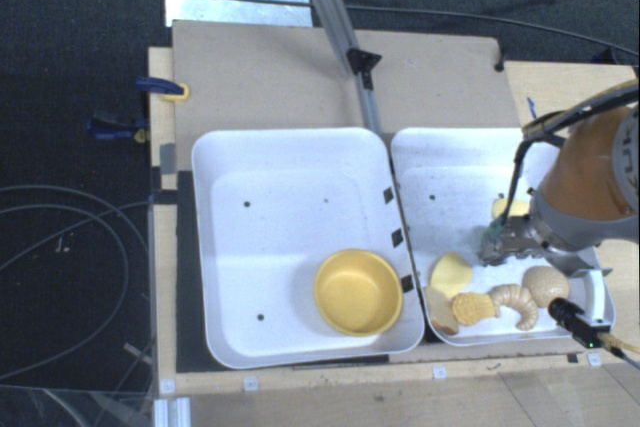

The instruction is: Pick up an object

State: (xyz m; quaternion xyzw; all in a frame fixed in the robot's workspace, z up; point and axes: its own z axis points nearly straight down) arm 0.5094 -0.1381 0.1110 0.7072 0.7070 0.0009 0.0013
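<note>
Sitting low in the left bin (240, 215), toward its lower right, a yellow bowl (358, 291) is upright. Right bin (440, 165) holds a pile at lower frame: yellow wedge (451, 271), waffle cookie (468, 308), croissant (514, 301), tan round piece (546, 283), all close together. Small yellow item (507, 209) sits just above, partly hidden. Gripper (497, 245) is low over the right bin, above the pile; grip state cannot be told. Arm (590, 180) enters at right.

Glossy yellow bowl (358, 291) (plastic-looking) in smooth white bin (290, 165)
</note>
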